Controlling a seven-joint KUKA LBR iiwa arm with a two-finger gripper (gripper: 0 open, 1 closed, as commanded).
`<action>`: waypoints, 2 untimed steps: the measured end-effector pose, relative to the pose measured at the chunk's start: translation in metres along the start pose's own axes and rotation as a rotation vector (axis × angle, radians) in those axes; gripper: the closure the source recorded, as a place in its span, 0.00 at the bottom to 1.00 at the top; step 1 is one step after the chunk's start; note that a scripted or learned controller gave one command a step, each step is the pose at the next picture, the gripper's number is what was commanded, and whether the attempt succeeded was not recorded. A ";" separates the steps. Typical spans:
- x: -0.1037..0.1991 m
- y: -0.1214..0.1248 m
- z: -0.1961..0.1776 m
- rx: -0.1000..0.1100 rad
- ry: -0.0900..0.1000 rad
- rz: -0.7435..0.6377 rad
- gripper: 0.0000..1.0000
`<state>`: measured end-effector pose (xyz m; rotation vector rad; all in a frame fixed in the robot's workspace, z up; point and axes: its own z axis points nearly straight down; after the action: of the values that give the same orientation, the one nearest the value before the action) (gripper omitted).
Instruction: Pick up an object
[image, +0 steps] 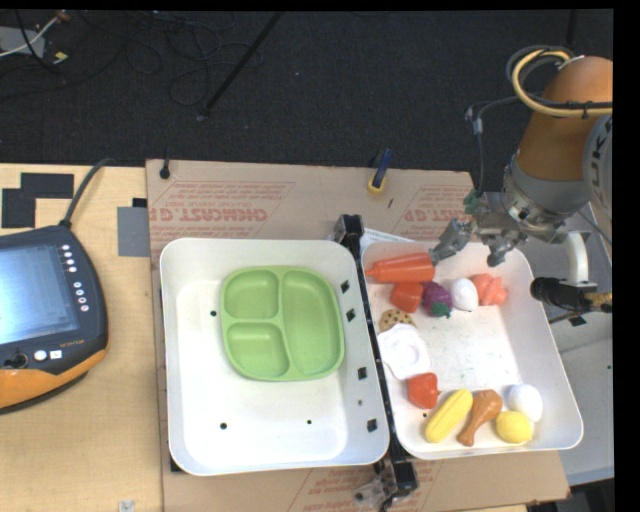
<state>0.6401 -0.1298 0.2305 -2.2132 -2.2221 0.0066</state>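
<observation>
- The pincer hangs over the far edge of the right-hand bin, with the grey arm and its orange band rising behind it toward the right of the camera view.
- Its two fingers are spread apart and released; nothing sits between them.
- The task names no particular object, so the nearest toy food is the likely candidate. That is the carrot, which lies in the far-left corner of the right bin, just to the left of and slightly nearer the camera than the pincer's left finger.
- The carrot's long axis runs roughly left to right across the view, along the bin's far wall, its thick end toward the pincer. I judge a grasp would go best across its width, with the fingers closing front to back.
- Close neighbours crowd it: a red pepper piece touches or nearly touches it on the near side, and a purple vegetable, a white egg and an orange-pink piece sit in a row directly below the pincer.
- Further toward the camera and well apart from the pincer lie a corn cob, a drumstick, a lemon and another white egg.
- The left bin holds a green divided plate, well apart from the pincer.
- The bin wall just beside the carrot could obstruct a finger, in my judgement.
</observation>
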 end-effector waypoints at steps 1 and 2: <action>0.004 0.010 0.055 0.001 0.001 -0.003 0.00; -0.002 0.012 0.102 0.001 0.000 0.001 0.00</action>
<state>0.6511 -0.1315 0.1279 -2.2142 -2.2205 0.0078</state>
